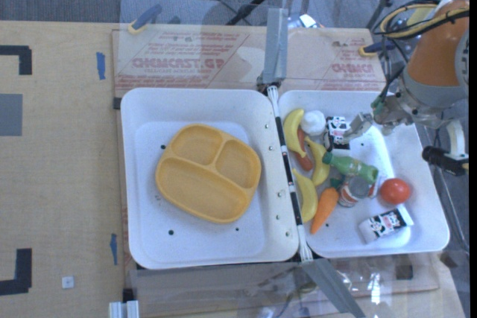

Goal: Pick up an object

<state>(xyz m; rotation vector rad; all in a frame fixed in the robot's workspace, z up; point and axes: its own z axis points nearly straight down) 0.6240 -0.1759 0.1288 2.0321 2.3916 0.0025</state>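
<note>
While the arm (436,63) reaches in from the right, you can see that its gripper (363,123) is low over the far part of the right bin (428,234). It is just beside a small black and white box (337,129). You cannot tell from up here if the gripper is open or closed, and you cannot see any toy held in it.

All the things you could pick are in that right bin. Three yellow bananas (306,196) lie along its left side, with a white ball (314,119) at the far end. A green bottle (351,165) lies in the middle, with a small can (349,194) and an orange carrot (323,210) just near of it. A red tomato (394,191) sits to the right, and a bigger milk box (385,224) lies at the near right corner. They all look like they rest on the bin floor.

The left bin (141,234) has a yellow plate (209,171) with three parts.

So the job looks like it has only begun. The gripper is close to the toys, but nothing is lifted yet. What is left is to grab one thing, maybe the small box next to it, and raise it out of the pile.
</note>
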